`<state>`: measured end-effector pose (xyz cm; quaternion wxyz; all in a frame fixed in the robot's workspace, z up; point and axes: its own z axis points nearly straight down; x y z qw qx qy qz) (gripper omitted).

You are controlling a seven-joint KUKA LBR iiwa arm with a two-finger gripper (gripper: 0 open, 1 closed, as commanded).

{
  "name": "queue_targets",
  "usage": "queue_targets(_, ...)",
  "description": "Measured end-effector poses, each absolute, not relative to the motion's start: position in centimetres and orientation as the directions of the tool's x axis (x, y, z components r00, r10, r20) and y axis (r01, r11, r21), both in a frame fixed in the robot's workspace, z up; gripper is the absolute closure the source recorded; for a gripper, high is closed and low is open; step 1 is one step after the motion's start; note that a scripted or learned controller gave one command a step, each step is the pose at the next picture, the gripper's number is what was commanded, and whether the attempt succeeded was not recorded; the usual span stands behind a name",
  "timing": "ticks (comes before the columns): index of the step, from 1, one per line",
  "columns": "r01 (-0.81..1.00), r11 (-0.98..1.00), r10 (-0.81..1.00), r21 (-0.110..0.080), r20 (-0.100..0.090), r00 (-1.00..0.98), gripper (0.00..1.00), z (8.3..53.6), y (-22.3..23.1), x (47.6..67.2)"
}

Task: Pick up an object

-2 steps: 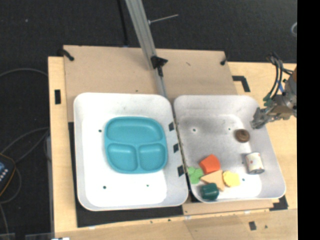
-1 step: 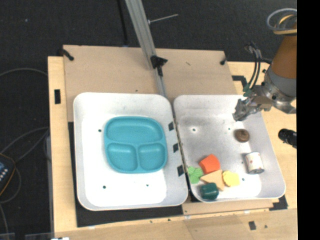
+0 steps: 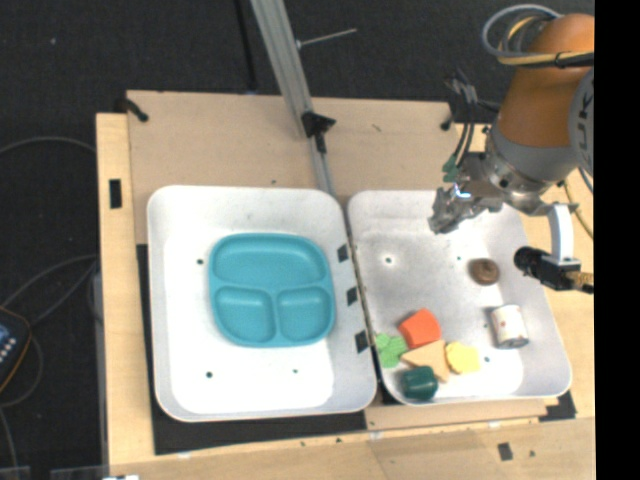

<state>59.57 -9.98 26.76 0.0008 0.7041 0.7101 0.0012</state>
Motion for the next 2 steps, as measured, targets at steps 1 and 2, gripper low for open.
queue_targets(1, 1.0, 0.006, 1.0, 0.002, 0.0, -0.006, 1.0, 25.7, -5.4, 61.9)
queue_targets(2, 1.0, 0.006, 1.0, 0.003, -0.001, -0.006, 1.0, 26.3, -0.7, 63.4)
